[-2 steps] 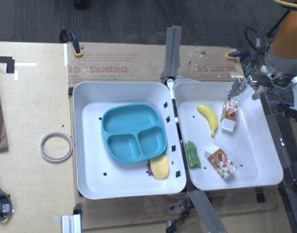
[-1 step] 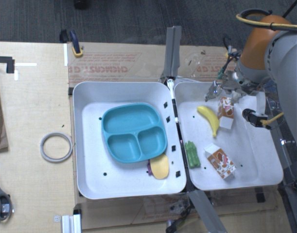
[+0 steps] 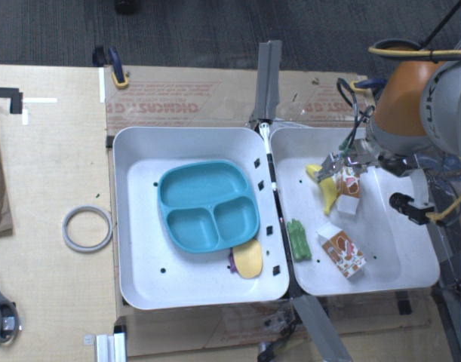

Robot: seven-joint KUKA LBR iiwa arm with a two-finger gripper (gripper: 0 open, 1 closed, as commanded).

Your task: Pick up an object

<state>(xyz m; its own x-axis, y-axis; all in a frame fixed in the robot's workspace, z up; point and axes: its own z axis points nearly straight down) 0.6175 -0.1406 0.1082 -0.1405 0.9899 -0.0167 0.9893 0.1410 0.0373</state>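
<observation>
We see tool (image 3: 342, 164) low over banana (image 3: 326, 188) at right bin's (image 3: 396, 274) eleven o'clock, likely lining up grasp; grip state unclear.

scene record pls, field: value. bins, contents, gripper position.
left bin: blue divided tray; yellow rounded object at the tray's near right corner
right bin: green object by the left wall; printed carton; banana; small white-and-red pack
gripper: over the right bin's far part, just above the banana and pack
bench, left of bins: grey ring; scissors at the edge
</observation>
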